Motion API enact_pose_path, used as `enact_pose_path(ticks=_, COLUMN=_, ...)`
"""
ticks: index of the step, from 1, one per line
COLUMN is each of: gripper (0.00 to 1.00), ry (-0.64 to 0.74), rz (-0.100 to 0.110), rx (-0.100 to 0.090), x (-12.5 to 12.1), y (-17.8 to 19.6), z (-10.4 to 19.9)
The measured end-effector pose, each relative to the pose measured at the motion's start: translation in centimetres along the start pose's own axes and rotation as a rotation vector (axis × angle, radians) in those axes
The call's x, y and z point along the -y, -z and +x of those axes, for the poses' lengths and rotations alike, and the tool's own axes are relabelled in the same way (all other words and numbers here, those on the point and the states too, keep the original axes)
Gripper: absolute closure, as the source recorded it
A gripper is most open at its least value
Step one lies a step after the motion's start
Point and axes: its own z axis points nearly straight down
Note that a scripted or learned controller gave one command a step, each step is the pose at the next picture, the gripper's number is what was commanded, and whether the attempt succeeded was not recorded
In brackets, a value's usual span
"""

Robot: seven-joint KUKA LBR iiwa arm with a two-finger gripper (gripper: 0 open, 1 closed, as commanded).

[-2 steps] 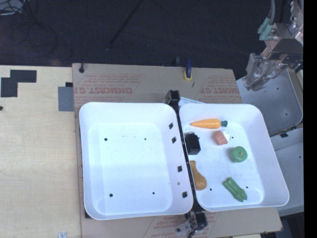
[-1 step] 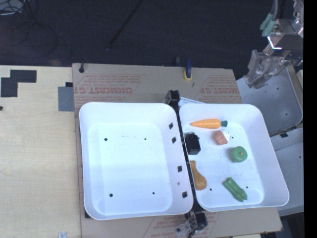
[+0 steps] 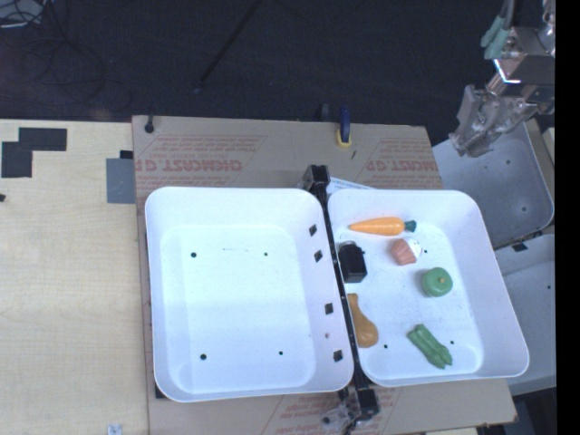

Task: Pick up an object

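The right bin (image 3: 489,243) holds several small things. An orange carrot (image 3: 381,227) lies near its far side, with a pink block (image 3: 404,253) just below it. A round green fruit (image 3: 437,282) sits toward the right, and a long green vegetable (image 3: 429,345) lies near the front. An orange-brown gourd (image 3: 362,323) and a black object (image 3: 351,262) rest along the bin's left wall. My gripper (image 3: 468,137) hangs at the upper right, beyond the bin's far right corner and well above it, with nothing seen in it.
The left bin (image 3: 163,243) stands beside the right one, joined by a black divider with clips (image 3: 326,270). Both rest on a cardboard sheet (image 3: 227,152) over a wooden bench. A grey metal plate (image 3: 507,188) lies under the arm at the right.
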Motion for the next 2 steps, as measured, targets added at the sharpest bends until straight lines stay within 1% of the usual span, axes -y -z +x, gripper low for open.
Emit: enact_pose_path(ticks=2, gripper=1.0, ry=0.009, rz=0.006, rx=0.0, x=-0.09, y=1.85, z=0.09)
